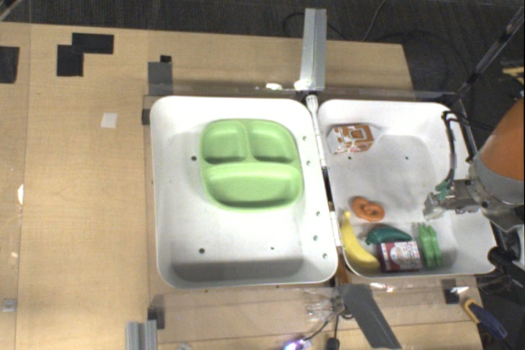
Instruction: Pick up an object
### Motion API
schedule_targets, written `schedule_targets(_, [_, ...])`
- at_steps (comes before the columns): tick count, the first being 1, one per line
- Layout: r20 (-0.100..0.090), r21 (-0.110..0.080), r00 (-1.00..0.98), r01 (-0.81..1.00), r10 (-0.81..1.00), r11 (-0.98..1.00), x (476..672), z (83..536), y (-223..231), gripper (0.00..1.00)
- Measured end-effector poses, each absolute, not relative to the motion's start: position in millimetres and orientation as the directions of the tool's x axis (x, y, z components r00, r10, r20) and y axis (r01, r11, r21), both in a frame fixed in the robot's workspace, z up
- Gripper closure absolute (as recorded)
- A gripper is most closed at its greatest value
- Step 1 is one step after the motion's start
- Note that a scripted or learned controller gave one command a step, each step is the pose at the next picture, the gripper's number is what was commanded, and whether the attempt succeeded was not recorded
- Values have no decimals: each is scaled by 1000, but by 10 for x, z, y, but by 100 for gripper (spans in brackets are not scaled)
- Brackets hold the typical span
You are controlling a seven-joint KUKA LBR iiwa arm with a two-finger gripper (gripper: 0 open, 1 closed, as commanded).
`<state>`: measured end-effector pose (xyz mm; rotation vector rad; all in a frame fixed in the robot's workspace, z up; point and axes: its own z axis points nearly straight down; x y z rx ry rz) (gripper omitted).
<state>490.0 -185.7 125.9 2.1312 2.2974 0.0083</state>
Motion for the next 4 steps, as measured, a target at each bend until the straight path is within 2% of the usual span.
schedule_targets(1, [-2,9,-74,997,997,74,4900,1259,-1857,0])
schedule_targets(2, [-1,4,-97,995,995,97,4882,1408,-1779,0])
schedule_targets(3, [-1,3,1,1000,1000,-1,4878,1006,-1906,0])
schedule_targets(4, [-2,5,-172,985,985,172,4883,1422,-1751,0])
